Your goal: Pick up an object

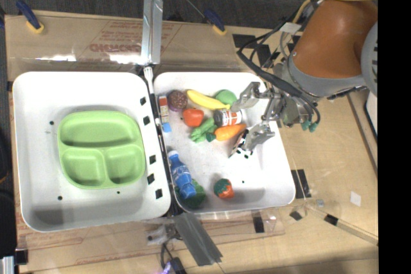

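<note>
End effector hangs wide open and empty above the toy carrot; reaching stage, next descend and close.

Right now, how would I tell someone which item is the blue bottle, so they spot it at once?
Look at the right white bin, the one full of toy food, not the one holding the green tray. Follow its left wall toward the near corner: the blue bottle lies there on its side. It is the only blue, crinkled plastic thing, apart from the food cluster, with a small red-and-green fruit beside it.
</note>
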